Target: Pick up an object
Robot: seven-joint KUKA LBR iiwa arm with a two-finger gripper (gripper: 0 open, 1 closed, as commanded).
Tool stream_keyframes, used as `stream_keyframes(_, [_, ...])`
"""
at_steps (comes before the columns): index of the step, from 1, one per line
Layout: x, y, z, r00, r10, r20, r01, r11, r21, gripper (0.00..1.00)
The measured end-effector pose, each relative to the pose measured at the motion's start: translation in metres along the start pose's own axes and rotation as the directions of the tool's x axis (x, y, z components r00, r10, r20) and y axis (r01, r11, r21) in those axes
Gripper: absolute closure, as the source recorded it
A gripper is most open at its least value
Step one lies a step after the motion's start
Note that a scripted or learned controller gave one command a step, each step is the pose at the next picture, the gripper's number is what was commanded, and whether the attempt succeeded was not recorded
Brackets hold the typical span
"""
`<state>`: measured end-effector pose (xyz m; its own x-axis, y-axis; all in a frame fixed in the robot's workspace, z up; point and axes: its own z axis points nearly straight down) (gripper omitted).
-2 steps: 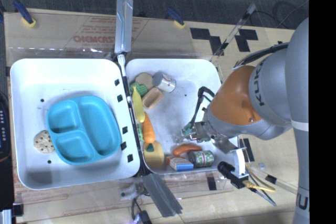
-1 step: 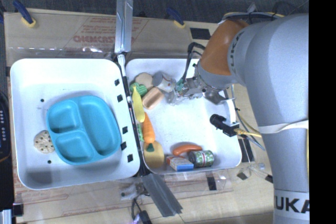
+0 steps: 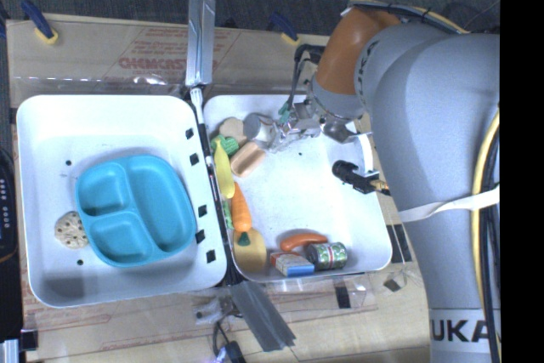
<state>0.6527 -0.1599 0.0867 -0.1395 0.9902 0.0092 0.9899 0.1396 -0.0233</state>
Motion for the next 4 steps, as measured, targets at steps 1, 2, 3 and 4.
stream_keyframes(1, [0.0,0.0,0.0,1.0,0.0,0.0,0.0,1.0,0.0,0.0])
stream_keyframes(2, [0.025,0.003,0.001,1.0,-0.023,0.006,0.023,1.0,-0.001,0.0])
stream_keyframes(3, [0.025,0.003,0.001,1.0,-0.023,0.006,0.023,1.0,-0.001,0.0])
stream_keyframes(4, [0.001,0.0,0.0,0.96,0.281,-0.001,-0.281,0.96,0.002,0.0])
